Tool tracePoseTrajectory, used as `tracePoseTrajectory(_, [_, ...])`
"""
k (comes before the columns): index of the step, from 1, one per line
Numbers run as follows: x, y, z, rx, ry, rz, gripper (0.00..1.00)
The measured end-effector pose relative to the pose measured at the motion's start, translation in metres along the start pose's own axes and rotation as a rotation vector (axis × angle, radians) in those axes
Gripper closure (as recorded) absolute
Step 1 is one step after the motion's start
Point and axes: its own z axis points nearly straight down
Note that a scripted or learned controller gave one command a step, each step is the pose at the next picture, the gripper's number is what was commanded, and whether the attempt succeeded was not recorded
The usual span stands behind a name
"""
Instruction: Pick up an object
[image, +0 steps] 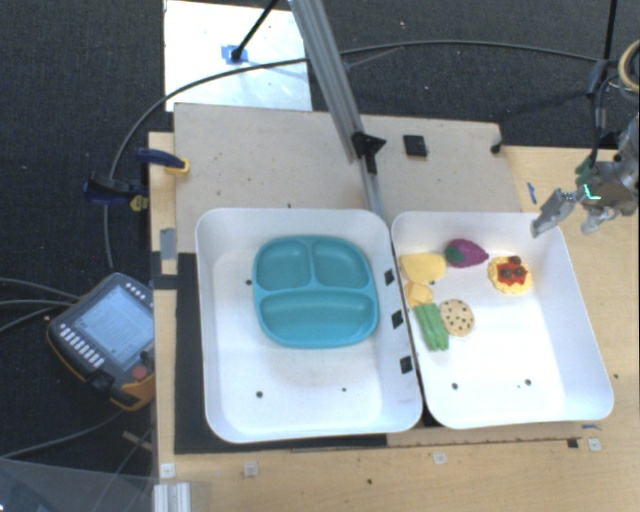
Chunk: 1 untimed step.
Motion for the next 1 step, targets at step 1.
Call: tracePoseTrajectory(1, [0.0000, 0.0001, -0.0003, -0.001, 0.000, 0.000, 0.00])
